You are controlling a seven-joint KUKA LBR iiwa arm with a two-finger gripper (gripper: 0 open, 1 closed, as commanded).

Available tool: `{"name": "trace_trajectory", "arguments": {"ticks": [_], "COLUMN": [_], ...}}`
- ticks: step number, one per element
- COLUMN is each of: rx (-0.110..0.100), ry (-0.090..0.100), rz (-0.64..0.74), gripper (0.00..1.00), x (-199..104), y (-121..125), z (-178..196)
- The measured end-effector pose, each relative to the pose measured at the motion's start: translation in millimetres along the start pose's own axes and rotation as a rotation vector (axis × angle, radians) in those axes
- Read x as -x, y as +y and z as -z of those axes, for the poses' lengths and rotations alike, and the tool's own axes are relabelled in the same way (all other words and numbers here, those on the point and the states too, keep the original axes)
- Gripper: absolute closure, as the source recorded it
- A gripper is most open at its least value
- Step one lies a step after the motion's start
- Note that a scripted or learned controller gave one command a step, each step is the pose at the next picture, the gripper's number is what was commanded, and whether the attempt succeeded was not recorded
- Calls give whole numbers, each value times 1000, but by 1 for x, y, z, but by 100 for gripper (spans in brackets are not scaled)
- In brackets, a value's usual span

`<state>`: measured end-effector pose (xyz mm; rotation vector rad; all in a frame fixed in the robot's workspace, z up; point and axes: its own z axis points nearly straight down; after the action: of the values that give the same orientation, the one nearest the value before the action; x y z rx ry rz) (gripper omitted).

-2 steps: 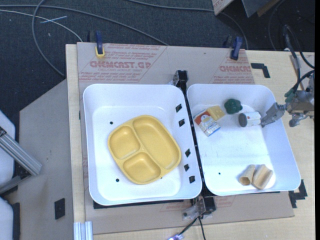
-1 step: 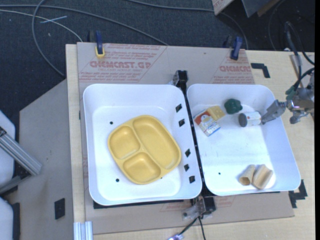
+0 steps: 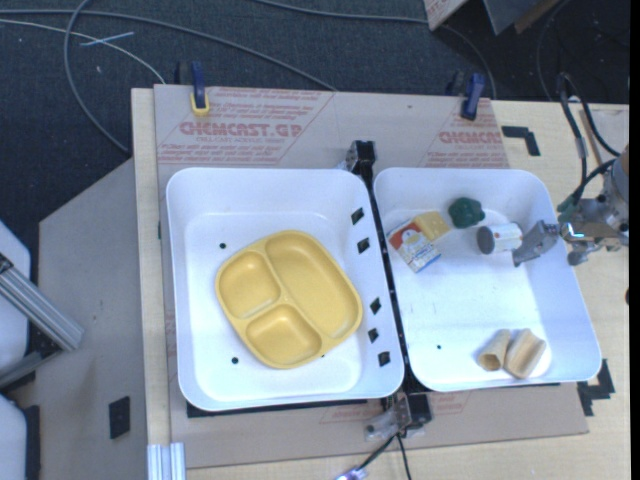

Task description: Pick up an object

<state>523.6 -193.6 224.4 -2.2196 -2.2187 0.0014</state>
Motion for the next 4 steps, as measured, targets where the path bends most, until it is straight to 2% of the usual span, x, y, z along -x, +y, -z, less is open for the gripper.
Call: {"name": "trace_trajectory", "arguments": {"ticks": [2,3,4], "rx": [0,4,7], "ry": [1,0,-3], "rz": [1,1,1], "gripper": [0,100,100], "x": [7,8,2], "y": [5,6,-1], "z": [-90,-78,-22]}}
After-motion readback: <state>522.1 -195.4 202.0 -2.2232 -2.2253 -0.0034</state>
